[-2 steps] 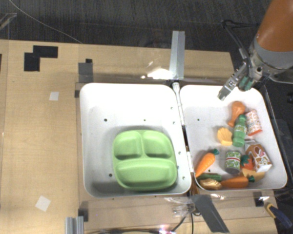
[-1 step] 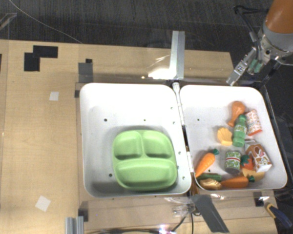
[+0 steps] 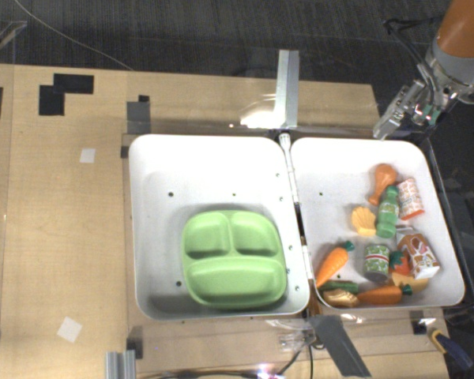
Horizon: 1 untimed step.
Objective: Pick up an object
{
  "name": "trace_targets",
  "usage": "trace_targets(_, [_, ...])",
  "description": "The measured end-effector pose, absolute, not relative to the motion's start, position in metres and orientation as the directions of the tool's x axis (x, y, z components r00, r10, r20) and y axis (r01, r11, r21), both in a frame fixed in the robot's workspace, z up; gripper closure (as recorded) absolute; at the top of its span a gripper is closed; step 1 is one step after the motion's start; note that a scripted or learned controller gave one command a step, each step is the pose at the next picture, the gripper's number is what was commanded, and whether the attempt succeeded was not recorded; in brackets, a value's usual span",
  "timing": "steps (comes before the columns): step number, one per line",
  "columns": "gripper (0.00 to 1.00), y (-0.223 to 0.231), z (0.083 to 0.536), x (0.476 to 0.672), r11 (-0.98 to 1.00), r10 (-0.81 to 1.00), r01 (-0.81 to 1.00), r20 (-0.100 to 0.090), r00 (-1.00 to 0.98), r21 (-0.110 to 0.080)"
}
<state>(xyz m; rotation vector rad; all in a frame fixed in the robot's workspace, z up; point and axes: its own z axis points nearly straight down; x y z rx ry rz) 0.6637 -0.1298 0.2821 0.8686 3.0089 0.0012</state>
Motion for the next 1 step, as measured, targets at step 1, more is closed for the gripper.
trace_targets(1, [1.0,-0.1543,0.287,0.6623,0.799,0.601,0.601,-0.012,-0.799,0.005])
